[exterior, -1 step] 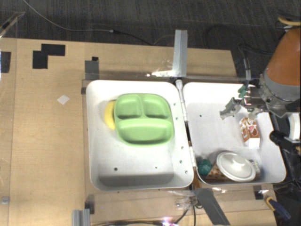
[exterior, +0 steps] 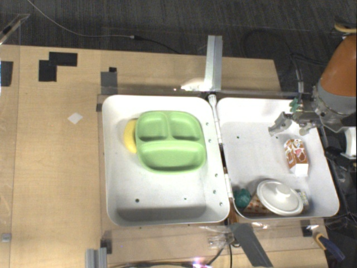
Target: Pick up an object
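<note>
I see tool (exterior: 287, 121) over right bin (exterior: 245, 149), cannot tell its opening, nothing visibly held; packet (exterior: 295, 154) lies flat near wall, I expect fingers skid off

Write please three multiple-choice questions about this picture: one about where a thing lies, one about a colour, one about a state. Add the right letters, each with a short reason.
1. Where does the divided tray lie?
A. left bin
B. right bin
C. on the bench outside the bins

2. What colour is that tray?
A. red
B. green
C. black

3. How does the snack packet lie?
A. held between the gripper fingers
B. flat on the right bin floor
C. on top of the tray

Key: 1 A, it fills the left bin. 2 B, it is light green. 3 B, it rests on the floor, below the gripper.
</note>
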`<state>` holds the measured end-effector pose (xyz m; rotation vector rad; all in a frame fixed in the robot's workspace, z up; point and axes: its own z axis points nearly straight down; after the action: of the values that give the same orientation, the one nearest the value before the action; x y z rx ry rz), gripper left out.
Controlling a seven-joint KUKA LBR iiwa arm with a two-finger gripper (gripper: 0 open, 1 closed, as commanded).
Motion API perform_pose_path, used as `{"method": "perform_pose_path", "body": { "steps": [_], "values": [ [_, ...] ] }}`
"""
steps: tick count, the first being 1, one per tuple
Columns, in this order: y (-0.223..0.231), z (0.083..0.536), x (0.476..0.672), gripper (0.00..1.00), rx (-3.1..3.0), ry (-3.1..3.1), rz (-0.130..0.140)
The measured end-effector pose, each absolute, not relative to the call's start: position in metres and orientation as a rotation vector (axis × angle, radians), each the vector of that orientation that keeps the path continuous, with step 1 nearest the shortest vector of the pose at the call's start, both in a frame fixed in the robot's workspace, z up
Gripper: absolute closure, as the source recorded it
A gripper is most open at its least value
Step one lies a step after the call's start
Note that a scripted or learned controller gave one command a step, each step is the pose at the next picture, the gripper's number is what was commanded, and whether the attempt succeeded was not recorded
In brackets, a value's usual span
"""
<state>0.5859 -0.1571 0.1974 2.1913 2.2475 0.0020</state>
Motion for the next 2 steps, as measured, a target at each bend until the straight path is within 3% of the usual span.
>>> {"method": "perform_pose_path", "body": {
  "steps": [1, 2],
  "values": [
    [-0.206, 0.159, 0.602, 0.0, 2.166, 2.269, 0.003],
    [-0.205, 0.103, 0.582, 0.0, 2.093, 2.332, 0.007]
  ]
}}
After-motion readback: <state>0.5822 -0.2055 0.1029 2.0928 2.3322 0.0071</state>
